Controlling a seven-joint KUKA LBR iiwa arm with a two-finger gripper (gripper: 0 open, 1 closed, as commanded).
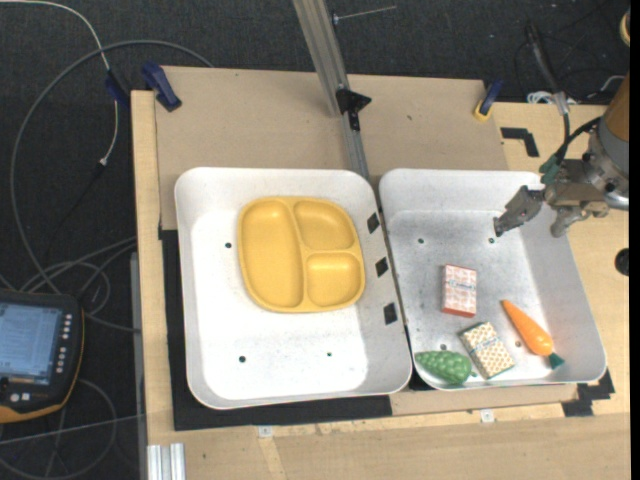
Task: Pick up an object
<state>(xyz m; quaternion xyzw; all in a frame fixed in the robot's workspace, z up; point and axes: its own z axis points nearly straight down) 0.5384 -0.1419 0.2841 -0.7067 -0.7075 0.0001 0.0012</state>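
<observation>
The right bin [430, 193] holds several small objects near its front. A pink-and-white box [460, 290] lies in the middle, an orange carrot [527, 329] to its right, a patterned tan box [488, 349] in front, and a green item [444, 367] at the front rim. My gripper [527, 228] hangs over the right bin's back right part, well behind the objects and apart from them. Its fingers [512, 214] are spread open with nothing between them.
A yellow divided plate [300, 252] sits in the left bin [210, 298]. A metal post [325, 43] rises behind the gap between the bins. Blue clamps [160, 86] grip the bench's back edge. A tablet [35, 343] lies at the far left.
</observation>
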